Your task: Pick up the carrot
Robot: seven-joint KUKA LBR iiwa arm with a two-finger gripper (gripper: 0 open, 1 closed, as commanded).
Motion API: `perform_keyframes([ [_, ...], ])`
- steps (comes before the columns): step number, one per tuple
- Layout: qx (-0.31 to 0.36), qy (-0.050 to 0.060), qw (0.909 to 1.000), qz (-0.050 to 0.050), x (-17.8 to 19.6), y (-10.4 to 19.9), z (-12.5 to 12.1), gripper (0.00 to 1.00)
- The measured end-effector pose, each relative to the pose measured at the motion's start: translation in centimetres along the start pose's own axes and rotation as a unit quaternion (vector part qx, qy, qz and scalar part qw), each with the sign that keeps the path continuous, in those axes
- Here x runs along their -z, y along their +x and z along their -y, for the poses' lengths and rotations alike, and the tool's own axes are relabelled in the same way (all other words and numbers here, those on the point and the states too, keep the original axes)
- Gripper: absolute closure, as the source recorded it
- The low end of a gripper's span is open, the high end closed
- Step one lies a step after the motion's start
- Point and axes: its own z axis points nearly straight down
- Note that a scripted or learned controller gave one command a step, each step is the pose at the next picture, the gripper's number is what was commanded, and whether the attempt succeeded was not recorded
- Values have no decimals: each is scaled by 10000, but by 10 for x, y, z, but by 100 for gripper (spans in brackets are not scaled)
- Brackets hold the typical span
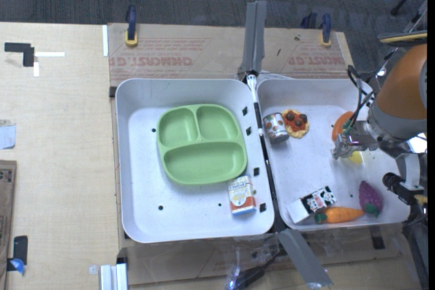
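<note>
Lowest in the frame among the bin contents, the carrot (342,214) lies flat along the bottom edge of the right bin (309,166), its orange body pointing left and its green top to the right, just beside a purple toy (370,195). A small black-and-white carton (317,201) sits touching or nearly touching its left end. Nothing grips the carrot; it rests on the bin floor, so the pick is not yet done. Higher up, toward the right of the frame, the claw (346,146) hangs over the right side of the same bin, near a small yellow piece (355,157) and an orange object (342,124) partly behind it. Whether the claw is open or closed cannot be told from this angle. It is well apart from the carrot, which lies below it in the frame, so by my reading the approach, descent, grasp and lift all remain. Elsewhere, a can (274,125) and a pizza slice toy (296,122) sit at upper left of this bin, and the left bin (136,166) holds a green divided plate (202,143) and a small juice box (241,195).
</note>
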Motion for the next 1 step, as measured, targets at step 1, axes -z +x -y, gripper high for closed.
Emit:
perform_keyframes([
  [1,540,-11,9985,9,115,42,-25,100],
])
